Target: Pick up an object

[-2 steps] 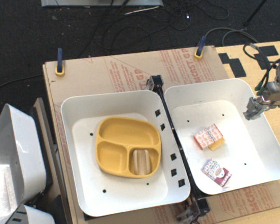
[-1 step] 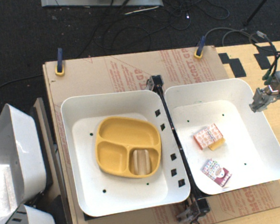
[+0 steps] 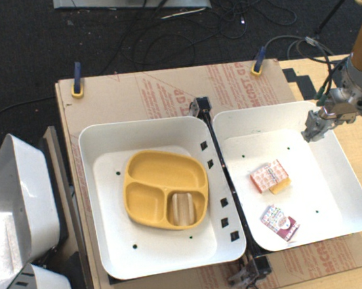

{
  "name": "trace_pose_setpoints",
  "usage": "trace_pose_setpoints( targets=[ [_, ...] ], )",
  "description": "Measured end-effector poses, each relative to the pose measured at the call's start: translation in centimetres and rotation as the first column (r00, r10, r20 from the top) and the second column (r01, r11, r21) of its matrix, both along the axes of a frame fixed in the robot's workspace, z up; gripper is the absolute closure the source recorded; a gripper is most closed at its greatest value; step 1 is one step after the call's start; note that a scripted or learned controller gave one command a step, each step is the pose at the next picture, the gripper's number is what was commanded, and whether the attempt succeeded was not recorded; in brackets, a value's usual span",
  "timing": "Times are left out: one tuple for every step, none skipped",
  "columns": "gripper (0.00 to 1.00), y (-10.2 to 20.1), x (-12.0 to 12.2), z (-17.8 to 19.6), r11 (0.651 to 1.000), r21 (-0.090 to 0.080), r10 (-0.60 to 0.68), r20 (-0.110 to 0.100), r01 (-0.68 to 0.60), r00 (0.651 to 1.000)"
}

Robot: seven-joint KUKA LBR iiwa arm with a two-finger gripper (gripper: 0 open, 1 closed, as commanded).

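My gripper, its opening impossible to judge, hangs right of and beyond the snack packet: light, crinkly, best pinched across its narrow sides.

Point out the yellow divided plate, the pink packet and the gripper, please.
yellow divided plate (image 3: 147,178): camera view, on the floor of its large compartment.
pink packet (image 3: 268,176): camera view, on its top face.
gripper (image 3: 312,127): camera view, at its tip.
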State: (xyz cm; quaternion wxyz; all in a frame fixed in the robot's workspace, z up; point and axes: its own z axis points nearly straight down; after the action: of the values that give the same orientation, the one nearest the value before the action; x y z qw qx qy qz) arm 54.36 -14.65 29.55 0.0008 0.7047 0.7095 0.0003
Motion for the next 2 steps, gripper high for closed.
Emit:
trace_pose_setpoints(
  targets=[
    [1.0, 5.9, 2.0, -1.4, 1.0, 0.002, 0.002, -0.002, -0.002, 1.0],
    [1.0, 11.1, 4.2, -1.6, 1.0, 0.002, 0.002, 0.001, -0.002, 1.0]
  ],
)
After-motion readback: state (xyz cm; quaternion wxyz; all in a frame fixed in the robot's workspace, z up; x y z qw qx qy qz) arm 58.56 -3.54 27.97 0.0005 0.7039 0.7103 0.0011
